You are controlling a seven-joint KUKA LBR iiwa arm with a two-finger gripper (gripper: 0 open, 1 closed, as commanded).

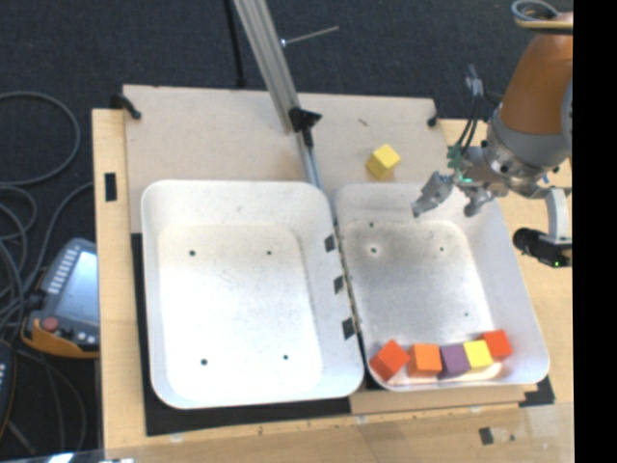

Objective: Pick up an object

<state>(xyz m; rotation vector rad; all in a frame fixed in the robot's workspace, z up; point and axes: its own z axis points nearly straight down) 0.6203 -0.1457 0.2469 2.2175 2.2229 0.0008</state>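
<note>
Blocks are what I am here to lift, and none of them is near my tool yet; going from the biggest thing down, the bench (pixel 222 133) carries two shallow white bins side by side, the left bin (pixel 241 292) and the right bin (pixel 434 278), set edge to edge so that I can reach both from the right; a slanted aluminium rail (pixel 265 51) runs down from the top toward the seam between them, presumably a mount for something above; my arm (pixel 538 90) leans in over the far right corner of the right bin, placed high, I judge, so as not to sweep anything on the way; my gripper (pixel 453 194) hangs just over that bin's far rim with its two fingers spread apart and nothing between them, ready to close on something; five blocks lie in a row touching one another against the near wall of the right bin, where the floor's slope seems to have gathered them: an orange-red block (pixel 390 359), an orange block (pixel 426 358), a purple block (pixel 453 359), a yellow block (pixel 478 355) and a red block (pixel 497 344); a single yellow cube (pixel 383 161) sits alone on the bare bench beyond the bins, just left of my gripper, and I judge it the nearest candidate.
</note>
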